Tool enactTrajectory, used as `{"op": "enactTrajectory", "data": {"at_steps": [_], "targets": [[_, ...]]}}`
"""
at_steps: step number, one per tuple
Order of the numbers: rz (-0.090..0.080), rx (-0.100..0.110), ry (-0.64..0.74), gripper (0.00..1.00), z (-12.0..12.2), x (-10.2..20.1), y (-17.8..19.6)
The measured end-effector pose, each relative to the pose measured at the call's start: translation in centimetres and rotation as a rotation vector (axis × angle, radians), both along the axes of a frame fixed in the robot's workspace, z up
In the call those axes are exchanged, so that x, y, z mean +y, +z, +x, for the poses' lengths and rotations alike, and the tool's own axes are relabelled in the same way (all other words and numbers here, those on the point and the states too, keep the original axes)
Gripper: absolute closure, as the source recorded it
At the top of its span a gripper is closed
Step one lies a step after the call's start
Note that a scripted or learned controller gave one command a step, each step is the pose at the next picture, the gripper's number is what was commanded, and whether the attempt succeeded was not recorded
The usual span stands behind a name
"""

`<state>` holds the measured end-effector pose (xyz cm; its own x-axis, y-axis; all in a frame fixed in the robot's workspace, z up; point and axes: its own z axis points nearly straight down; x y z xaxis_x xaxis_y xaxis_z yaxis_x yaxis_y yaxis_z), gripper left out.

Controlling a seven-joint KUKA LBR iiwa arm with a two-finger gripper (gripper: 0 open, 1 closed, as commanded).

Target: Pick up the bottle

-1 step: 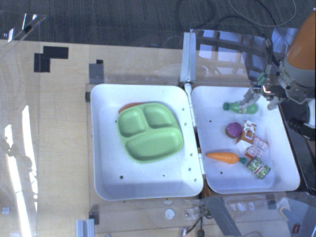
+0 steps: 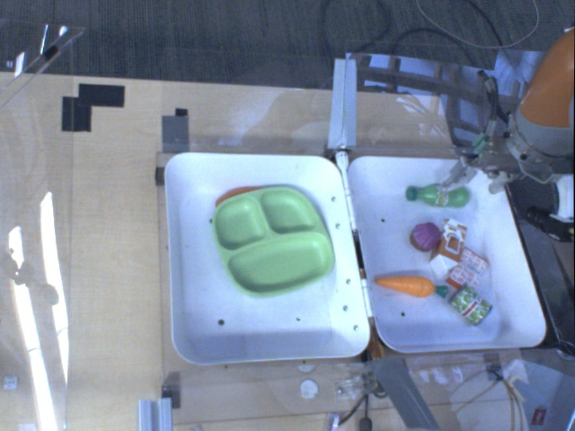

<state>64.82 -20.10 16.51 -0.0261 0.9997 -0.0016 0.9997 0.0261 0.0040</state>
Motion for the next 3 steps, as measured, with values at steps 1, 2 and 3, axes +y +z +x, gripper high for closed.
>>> {"op": "enactTrajectory", "data": {"at_steps": [1, 2, 3], "targets": [[-0.002, -0.006, 0.11, 0.0, 1.8, 2.1, -5.5], [0.003, -0.002, -0.164, 0.0, -0.2, 6.5, -7.8], [0.004, -0.009, -0.159, 1.0, 0.1, 6.7, -6.6]]}}
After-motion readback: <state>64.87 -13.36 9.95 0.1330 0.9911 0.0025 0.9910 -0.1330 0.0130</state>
